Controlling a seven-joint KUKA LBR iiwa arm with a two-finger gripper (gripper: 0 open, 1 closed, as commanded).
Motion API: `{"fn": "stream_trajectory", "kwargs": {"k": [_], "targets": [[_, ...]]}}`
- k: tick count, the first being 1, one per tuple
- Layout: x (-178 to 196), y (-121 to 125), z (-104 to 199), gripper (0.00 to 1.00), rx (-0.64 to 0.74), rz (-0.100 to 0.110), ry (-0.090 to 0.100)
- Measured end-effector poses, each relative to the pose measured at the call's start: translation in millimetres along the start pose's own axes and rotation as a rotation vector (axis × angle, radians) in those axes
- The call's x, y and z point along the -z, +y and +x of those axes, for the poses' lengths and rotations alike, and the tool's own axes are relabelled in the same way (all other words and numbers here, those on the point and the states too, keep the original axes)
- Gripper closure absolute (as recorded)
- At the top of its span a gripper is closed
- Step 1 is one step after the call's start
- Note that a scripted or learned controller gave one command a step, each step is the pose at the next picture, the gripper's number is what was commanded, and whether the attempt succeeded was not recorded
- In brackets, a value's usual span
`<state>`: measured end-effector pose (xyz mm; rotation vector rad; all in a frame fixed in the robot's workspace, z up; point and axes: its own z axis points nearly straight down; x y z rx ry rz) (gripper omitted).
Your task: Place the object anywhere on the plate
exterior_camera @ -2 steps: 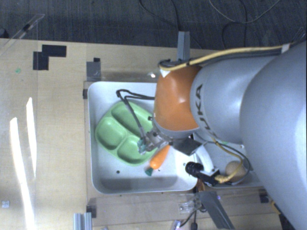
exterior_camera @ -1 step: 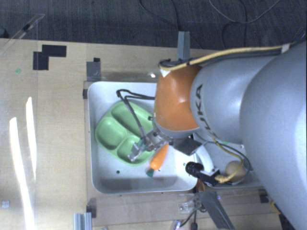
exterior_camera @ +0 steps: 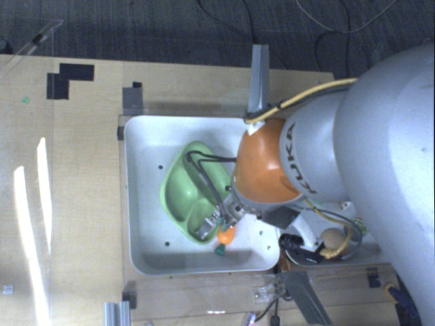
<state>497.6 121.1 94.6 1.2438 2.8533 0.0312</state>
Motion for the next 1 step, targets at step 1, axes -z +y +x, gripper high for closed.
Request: {"fn": "stream_trajectory", "kwargs": {"k": [1], "targets": [[137.2, 16.8, -33.5, 0.00, 0.090, 0.024, 0.016]]}}
